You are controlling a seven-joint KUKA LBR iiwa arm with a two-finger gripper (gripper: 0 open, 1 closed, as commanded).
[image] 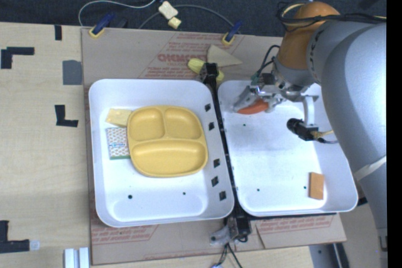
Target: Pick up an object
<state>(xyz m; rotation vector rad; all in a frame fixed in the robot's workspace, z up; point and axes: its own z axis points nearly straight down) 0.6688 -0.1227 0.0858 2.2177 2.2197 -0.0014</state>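
- The claw (256, 99) is hovering low in the upper left corner of the right bin (282, 194), right of frame centre.
- An orange-red object (254, 108) is lying just beneath it; whether the claw is grasping it, I cannot tell.
- A brown block (316, 186) is sitting near the right bin's lower right corner.
- A yellow divided tray (168, 140) is resting in the left bin (157, 207), beside two small packets (117, 135).

Orange-red object (254, 108): small, elongated, lying flat at far left of the right bin (282, 198). Orange-brown rectangular block (316, 186): lying flat, long side running near-to-far, at the near right corner of the same bin.
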